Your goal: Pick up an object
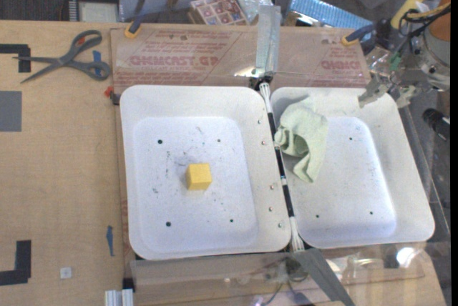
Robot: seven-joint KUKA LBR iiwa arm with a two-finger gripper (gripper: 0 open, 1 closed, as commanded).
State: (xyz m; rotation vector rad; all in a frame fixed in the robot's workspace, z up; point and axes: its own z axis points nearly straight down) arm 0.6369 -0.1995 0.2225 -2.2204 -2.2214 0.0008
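Observation:
A small yellow block (200,176) lies near the middle of the left bin (143,119). A crumpled pale green cloth (304,141) rests in the right bin (401,183), against its left wall by the seam between the bins. My gripper (377,86) hangs over the far right corner of the right bin, well away from the cloth and farther still from the block. Nothing shows in its grasp.
Blue-handled scissors (71,59) lie on the bench at the far left. Clear plastic sheets (186,58) and a metal strip (268,47) stand just behind the bins. Boxes and cables crowd the back edge. A blue marker (109,240) lies left of the left bin.

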